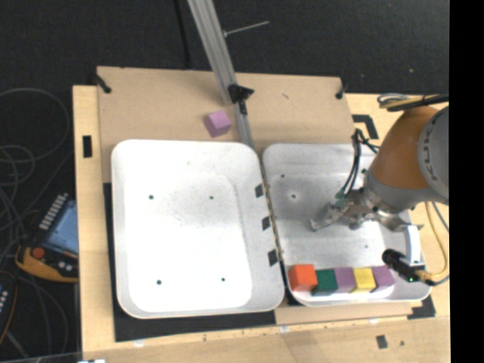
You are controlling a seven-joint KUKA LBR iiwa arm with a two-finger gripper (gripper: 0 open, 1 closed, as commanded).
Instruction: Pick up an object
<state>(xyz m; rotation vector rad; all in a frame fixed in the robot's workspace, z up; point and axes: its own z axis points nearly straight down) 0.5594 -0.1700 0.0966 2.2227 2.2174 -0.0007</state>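
Along the near wall of the right bin (281,174): orange block (303,276), green block (326,280), purple block (345,279), yellow block (364,279), another purple one (383,276), touching in a row. Farther in, over open bin floor, tool (327,219); spread impossible to tell. Beyond the bins, lone purple cube (218,123) on the desk (151,100).

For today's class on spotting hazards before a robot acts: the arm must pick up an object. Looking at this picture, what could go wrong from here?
1. The blocks, orange through purple, sit in a tight row against the right bin's near wall, so the claw may not fit around one.
2. The claw hangs over bare bin floor, so closing here would likely grab nothing.
3. A purple cube lies outside the bins, possibly hard to reach.
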